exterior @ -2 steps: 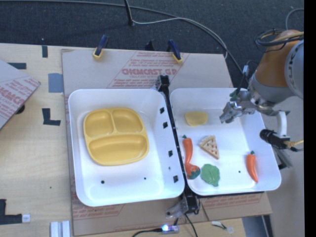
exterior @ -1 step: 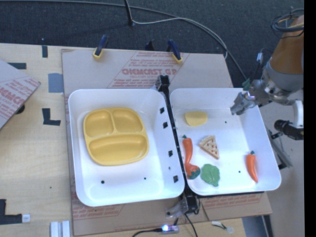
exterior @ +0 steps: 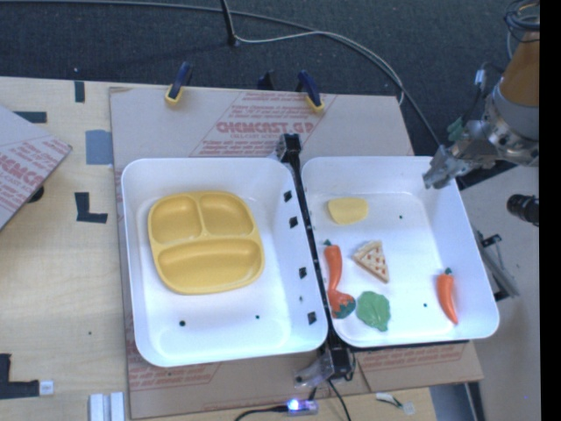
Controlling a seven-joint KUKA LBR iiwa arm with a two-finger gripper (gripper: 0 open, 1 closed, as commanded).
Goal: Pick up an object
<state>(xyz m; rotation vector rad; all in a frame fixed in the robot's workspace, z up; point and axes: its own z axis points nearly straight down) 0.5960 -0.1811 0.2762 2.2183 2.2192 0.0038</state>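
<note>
Lying by the bin's (exterior: 412, 169) right wall, an orange carrot (exterior: 448, 296); fingers' (exterior: 436, 175) state unclear.

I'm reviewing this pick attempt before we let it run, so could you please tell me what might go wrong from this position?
1. The gripper hovers over the right bin's far right rim, so a straight descent may strike the wall.
2. One carrot lies against the divider, touching the red piece beside the green leaf; a grasp there might jam or nudge its neighbours.
3. The other carrot lies close to the right wall, leaving little room for the gripper.
</note>
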